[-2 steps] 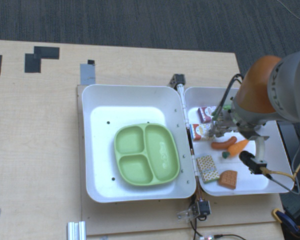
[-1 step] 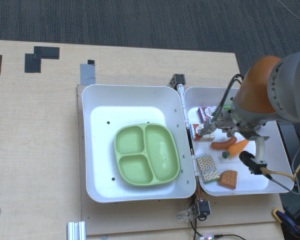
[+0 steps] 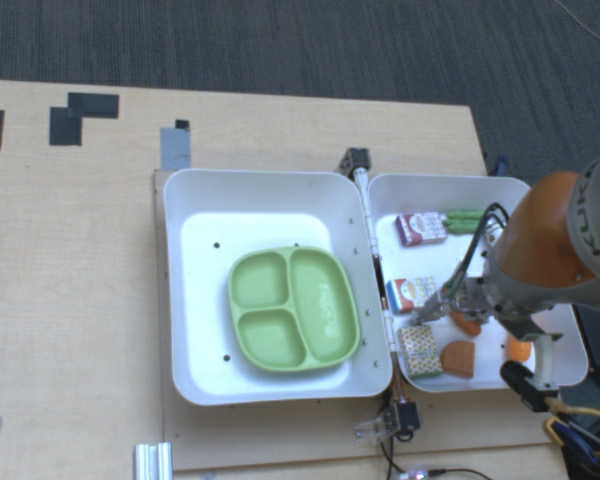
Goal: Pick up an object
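Orange piece (image 3: 459, 359) in right bin (image 3: 576, 366), long axis unclear, end effector (image 3: 448, 306) just above, grip state indiscernible

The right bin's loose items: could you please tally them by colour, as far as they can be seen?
Green: 1, a strip at the far wall
Maroon: 1, a small packet
Red and white: 1, a small carton
Speckled tan: 1, a square packet
Orange: 3, pieces
Total: 7; the arm hides part of the bin.
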`<action>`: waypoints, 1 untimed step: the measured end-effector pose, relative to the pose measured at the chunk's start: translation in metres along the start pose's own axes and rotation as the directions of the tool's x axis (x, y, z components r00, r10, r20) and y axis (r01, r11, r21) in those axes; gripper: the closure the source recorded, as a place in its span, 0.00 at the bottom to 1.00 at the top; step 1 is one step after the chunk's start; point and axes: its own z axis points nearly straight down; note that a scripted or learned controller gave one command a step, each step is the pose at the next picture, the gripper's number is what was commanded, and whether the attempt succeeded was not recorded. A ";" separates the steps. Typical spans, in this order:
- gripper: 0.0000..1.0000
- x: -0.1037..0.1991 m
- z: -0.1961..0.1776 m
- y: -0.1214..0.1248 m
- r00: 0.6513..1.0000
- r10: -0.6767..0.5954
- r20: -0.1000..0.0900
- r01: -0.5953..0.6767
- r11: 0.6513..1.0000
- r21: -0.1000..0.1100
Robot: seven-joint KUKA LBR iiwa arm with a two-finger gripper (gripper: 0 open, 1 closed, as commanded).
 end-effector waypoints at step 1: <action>1.00 0.000 -0.011 0.002 1.000 -0.001 0.001 0.001 1.000 -0.007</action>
